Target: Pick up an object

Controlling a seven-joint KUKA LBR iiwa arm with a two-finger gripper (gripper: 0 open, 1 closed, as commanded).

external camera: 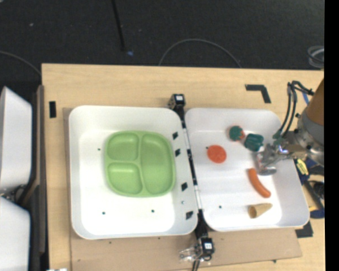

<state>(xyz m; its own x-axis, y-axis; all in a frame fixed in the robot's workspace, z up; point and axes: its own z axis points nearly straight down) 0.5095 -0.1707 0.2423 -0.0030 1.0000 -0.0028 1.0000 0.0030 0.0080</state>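
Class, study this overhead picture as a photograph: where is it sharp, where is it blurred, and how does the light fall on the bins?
Camera view: light is even and soft, shadows faint; the white right bin looks bright, nearly washed out; the green plate and orange carrot are fairly crisp; the gripper is smeared, its outline hard to read; the dark floor beyond the bench lacks detail.

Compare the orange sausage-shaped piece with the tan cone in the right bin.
The orange sausage is long, rounded and bright orange; the tan cone is shorter, tapered and pale. The sausage lies diagonally just below the gripper; the cone lies nearer the bin's front edge. Both lie flat in the right bin.
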